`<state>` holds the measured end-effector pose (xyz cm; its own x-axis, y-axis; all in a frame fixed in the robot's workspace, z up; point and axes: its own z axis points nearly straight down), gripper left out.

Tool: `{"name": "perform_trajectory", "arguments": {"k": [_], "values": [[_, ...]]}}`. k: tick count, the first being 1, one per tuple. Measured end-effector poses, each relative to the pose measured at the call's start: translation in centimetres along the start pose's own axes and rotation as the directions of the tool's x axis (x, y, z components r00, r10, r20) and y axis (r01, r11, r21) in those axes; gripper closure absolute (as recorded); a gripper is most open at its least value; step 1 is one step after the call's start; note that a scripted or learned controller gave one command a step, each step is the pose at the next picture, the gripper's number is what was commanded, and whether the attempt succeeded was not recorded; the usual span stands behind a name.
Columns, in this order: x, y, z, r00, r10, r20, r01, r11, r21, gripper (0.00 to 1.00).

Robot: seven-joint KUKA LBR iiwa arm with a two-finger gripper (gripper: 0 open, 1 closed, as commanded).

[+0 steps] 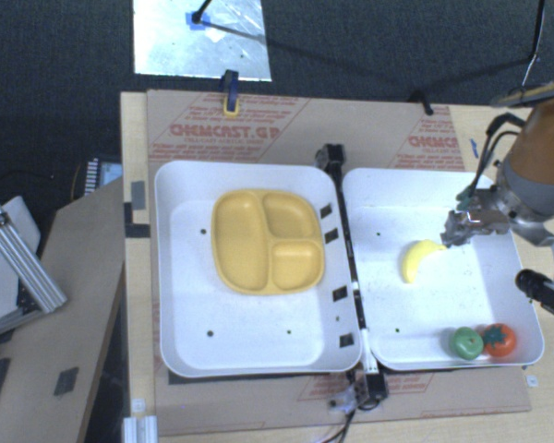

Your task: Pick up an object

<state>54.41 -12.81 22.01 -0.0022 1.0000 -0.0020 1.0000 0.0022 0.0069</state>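
Overhead, grey arm reaching in from the worktop's right edge, wrist bent downward, pincer (454, 229) low over the right bin (388, 201), just beside the yellow banana (417, 258), finger state cannot be told.

Yellow banana (419, 258), green fruit (466, 342), white bins (180, 247)

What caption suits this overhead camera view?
Grey arm's gripper poised beside a yellow toy banana in the right white bin.
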Motion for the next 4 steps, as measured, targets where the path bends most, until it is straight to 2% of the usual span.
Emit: {"name": "perform_trajectory", "arguments": {"k": [1, 4], "values": [[0.0, 0.2, -5.4, 1.0, -0.002, 0.0, 0.002, 1.0, -0.001, 1.0], [17.2, -0.7, -3.2, 1.0, -0.009, -0.005, 0.009, 1.0, 0.006, 1.0]]}}
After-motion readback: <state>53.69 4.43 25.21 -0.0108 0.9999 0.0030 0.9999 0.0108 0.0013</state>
